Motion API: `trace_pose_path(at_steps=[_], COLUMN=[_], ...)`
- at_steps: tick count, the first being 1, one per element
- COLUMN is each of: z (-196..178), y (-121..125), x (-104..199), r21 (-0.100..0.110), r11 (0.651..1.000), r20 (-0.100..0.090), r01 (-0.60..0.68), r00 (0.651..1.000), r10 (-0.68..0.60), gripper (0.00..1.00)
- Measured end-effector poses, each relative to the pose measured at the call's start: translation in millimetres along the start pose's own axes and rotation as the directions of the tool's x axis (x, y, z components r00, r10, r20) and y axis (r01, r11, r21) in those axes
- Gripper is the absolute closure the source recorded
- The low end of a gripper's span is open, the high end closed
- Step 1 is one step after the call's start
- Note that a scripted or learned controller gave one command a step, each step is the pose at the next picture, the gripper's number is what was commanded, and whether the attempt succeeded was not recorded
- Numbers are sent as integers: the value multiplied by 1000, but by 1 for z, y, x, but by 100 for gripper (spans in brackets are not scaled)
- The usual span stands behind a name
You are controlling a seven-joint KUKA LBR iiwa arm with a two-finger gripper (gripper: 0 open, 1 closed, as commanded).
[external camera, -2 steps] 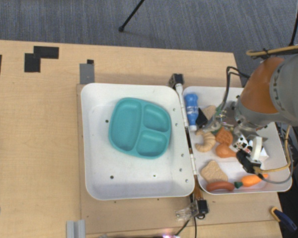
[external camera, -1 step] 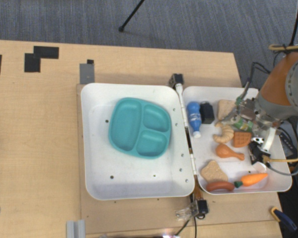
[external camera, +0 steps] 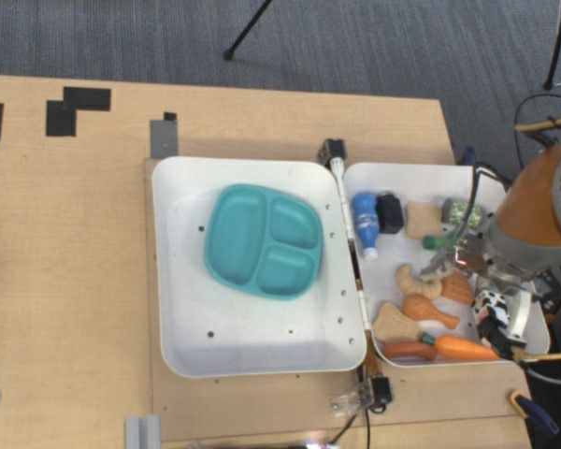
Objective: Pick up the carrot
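On the bench (external camera: 75, 297) the carrot (external camera: 466, 349) lies unlifted in the right bin (external camera: 393, 255), and I cannot tell if the nearby gripper (external camera: 456, 258) is open.

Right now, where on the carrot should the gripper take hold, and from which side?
Probably the thick middle of the carrot, from straight above, closing across its width. It lies flat along the right bin's near wall, so a side approach looks blocked.

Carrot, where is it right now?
In the camera view, the carrot lies in the right-hand bin, along its near edge by the bottom right corner, green end pointing toward a red sausage on its left.
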State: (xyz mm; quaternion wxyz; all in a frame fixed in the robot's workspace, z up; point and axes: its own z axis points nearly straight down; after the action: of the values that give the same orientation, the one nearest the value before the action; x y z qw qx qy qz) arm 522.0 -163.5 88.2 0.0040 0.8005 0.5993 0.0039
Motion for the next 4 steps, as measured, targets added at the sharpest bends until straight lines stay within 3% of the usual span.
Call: trace_pose_path(at_steps=[1, 2, 3, 4], z=[-12, -52, -97, -108], y=[4, 7, 2, -67], x=[3, 62, 135, 171], r21=[-9, 7, 11, 13], r11=[1000, 990, 864, 629], r20=[-2, -2, 2, 12], r01=[4, -143, -503, -777], r00=[1000, 990, 864, 629], r10=[-4, 143, 503, 777], gripper=[100, 100, 100, 100])
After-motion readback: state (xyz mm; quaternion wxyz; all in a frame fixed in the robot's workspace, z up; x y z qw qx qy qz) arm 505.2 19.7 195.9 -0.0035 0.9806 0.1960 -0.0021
